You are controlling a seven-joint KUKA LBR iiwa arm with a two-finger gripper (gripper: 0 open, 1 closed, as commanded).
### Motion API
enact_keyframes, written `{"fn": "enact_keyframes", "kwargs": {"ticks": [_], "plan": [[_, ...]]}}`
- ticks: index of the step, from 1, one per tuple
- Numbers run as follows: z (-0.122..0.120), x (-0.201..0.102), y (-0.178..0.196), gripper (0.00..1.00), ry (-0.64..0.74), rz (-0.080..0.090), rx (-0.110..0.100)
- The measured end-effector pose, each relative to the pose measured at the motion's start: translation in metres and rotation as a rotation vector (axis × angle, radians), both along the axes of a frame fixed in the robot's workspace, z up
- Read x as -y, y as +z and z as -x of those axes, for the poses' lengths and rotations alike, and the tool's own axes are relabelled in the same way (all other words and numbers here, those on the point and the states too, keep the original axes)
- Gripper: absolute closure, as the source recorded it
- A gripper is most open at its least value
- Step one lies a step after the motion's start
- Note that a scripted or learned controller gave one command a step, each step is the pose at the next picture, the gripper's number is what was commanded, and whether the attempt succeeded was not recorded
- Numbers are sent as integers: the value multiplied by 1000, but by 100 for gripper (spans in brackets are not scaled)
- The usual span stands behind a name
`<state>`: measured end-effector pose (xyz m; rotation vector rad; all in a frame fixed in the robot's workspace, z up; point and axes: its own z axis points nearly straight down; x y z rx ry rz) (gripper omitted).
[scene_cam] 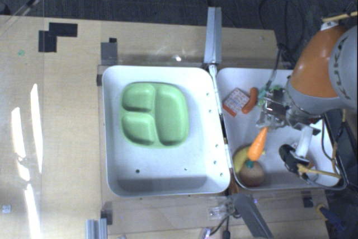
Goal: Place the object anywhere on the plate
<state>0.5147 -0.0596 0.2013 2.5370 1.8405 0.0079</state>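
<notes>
While the gripper [267, 120] hangs over the right bin [279, 78], grip state unclear, the carrot [257, 145] lies just below it; a miss leaves the green plate [155, 113] bare.

The grey arm [330, 73] is reaching in from the right side of the camera view, its orange band [316, 67] sitting just above the wrist (the band is bulging large because it is close to the lens). The wrist is pointing leftward and down, carrying the gripper [267, 118] low over the right-hand part of the scene. Cables are trailing off the wrist housing.
</notes>
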Motion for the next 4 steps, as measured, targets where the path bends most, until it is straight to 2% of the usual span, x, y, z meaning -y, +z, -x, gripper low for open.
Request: {"fn": "enact_keyframes", "kwargs": {"ticks": [1, 2, 3, 4], "plan": [[-16, -41, 96, 100, 2, -1, -7], [-21, -59, 65, 100, 56, -1, -11], [-82, -29, -21, 100, 8, -2, -12], [-69, -12, -21, 100, -146, -2, -12]]}}
